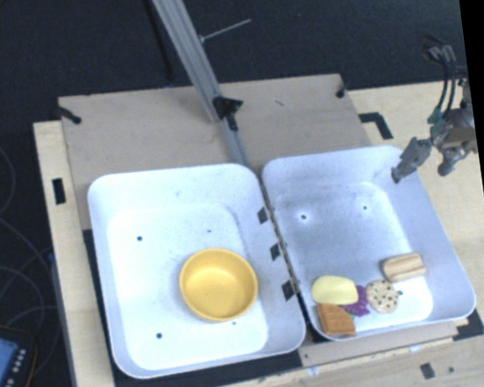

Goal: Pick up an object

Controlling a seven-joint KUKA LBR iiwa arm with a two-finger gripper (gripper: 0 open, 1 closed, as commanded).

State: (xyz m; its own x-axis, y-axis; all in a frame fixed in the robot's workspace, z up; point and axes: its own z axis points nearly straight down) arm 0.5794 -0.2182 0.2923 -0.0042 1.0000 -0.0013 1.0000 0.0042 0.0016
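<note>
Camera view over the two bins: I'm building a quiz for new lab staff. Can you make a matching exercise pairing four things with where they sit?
Things:
1. yellow bowl
2. tan block
3. round spotted cookie
4. claw

Places:
A. above the right bin's upper right corner
B. left bin, toward its lower right
C. right bin, just below and left of the tan block
D. right bin, near its right wall, above the cookie

Pairs: 1-B, 2-D, 3-C, 4-A
</note>
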